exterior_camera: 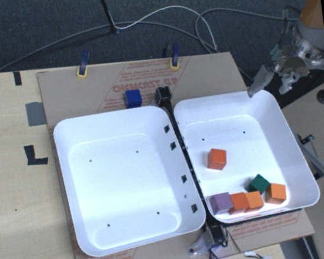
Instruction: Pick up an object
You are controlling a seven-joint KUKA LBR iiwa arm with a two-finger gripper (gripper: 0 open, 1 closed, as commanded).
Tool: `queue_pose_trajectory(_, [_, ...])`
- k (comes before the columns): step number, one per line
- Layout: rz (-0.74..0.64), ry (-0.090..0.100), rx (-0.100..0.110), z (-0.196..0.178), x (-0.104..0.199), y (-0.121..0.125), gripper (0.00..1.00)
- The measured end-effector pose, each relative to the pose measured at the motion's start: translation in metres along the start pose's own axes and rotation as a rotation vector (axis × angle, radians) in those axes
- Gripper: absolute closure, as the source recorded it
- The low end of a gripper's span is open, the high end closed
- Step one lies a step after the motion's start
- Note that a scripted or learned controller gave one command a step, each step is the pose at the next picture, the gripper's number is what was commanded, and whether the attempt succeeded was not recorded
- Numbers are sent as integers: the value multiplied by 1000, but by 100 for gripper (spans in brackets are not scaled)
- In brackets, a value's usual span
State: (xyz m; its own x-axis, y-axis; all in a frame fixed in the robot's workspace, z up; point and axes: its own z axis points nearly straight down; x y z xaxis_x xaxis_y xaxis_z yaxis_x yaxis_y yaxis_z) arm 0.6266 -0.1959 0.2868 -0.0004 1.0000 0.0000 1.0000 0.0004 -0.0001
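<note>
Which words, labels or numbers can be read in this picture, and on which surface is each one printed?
"CHEMSEAL G.P." is my best reading, in faded red capitals on the cardboard sheet behind the two bins; the letters are blurred, so the spelling is uncertain.
A smaller red line under it on the same sheet is too blurred to read.
The white bins, the blocks and the gripper bear no legible text.

bench (15,194) | cardboard sheet (143,80) | two white bins (66,169) | blue block (133,97)

Probably a robotics lab, clamped cardboard sheet (143,83), taped bench (13,177), loose cables (158,16)
</note>
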Motion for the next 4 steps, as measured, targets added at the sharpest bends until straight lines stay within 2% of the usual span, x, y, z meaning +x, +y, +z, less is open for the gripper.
queue_pose_trajectory(1, [-1, 2, 10, 114, 19, 5, 0])
queue_pose_trajectory(2, [-2, 2, 8, 195, 62, -33, 0])
queue_pose_trajectory(3, [-2, 1, 2, 198, 109, -87, 0])
queue_pose_trajectory(4, [0, 0, -1, 187, 107, -86, 100])
